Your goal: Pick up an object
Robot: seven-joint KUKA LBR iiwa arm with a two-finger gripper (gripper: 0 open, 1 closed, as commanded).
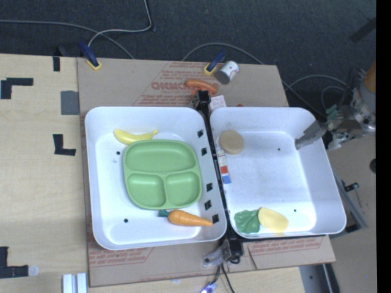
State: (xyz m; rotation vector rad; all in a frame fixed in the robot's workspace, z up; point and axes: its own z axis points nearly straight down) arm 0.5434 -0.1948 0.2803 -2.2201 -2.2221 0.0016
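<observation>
Roughly, by item:
Left bin (98, 163): white, shallow, lying beside the right bin (317, 163) on a cardboard sheet (122, 84) over the tabletop (36, 182).
Green plate (162, 173): three compartments, flat in the middle of the left bin.
Banana (134, 135): yellow, just beyond the plate's far left corner, touching or nearly touching its rim.
Carrot (189, 219): orange, at the plate's near edge, tip pointing right toward the divider between the bins.
Tan disc (231, 142): round, in the far left corner of the right bin, close to the divider.
Green leaf piece (247, 220): near wall of the right bin, touching the yellow lemon-like piece (273, 219) on its right.
Pincer (314, 134): at the right bin's right rim, a grey finger slanting down and left over the wall; nothing seen in it, released or clenched impossible to tell.
Arm (357, 112): entering from the right edge, well apart from every object in the bins.
Beyond the bins: an orange sausage-shaped toy (200, 85) and a small grey-white cylinder (226, 72) on the cardboard.
Clamps: yellow-and-blue clamp (91, 57) at the cardboard's far left corner.
</observation>
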